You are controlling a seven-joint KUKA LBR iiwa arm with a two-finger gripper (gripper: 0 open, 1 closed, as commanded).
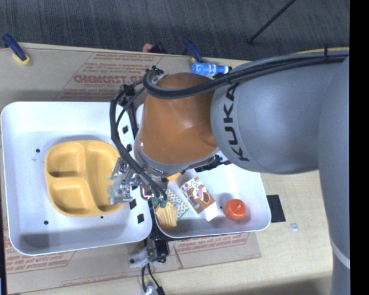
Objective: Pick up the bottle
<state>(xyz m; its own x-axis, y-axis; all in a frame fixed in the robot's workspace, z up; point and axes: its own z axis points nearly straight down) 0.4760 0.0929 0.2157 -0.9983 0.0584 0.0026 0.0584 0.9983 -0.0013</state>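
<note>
The gripper (122, 186) is seen at the yellow tray's (77, 176) right edge in the left bin (18, 165); its grip state cannot be told. No bottle can be identified; an orange item (235, 209) lies in the right bin (258, 217).

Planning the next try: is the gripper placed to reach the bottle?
Probably not yet: gripper hangs over the tray in the left bin; the bottle lies in the right bin, uncovered.
</note>
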